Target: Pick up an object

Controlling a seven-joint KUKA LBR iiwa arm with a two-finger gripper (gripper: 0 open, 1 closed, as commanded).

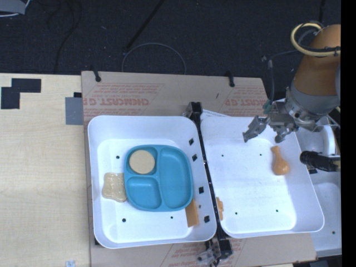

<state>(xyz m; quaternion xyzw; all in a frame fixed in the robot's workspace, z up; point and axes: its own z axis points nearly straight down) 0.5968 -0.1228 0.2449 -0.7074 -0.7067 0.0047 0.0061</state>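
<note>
We log the arm at the approach step: the gripper (266, 130) hangs over the upper right part of the right bin (245, 221), its two fingers spread apart with nothing between them, so we record it as released and empty. No object is held, and we judge the pick as not yet made.

Nearest candidate: a small orange pear-shaped object (280, 163), lying on the floor of the right bin, just below and slightly right of the gripper, apart from it. We take this as the likely target, though the task sentence names no particular object.

Other contents noted:
- left bin (111, 232) holds a blue divided plate (167, 185) with a round tan piece (141, 161) in its upper-left compartment
- a pale yellowish flat piece (114, 187) touches the plate's left edge
- a brown stick-like piece (192, 214) leans at the left bin's lower right wall
- a small orange piece (219, 207) sits at the right bin's left wall

Next move, as we judge it: shift the gripper down-frame and a little right to centre over the orange object, align the fingers across its narrow neck, descend, then close. The rounded shape may roll or slip out of the fingers.

Writing: the cardboard sheet (167, 93) under the bins carries red print, upside down from this view; we read it roughly as "CHEMCREST, G…", uncertain. A second red print near the lower edge is too small to read
</note>
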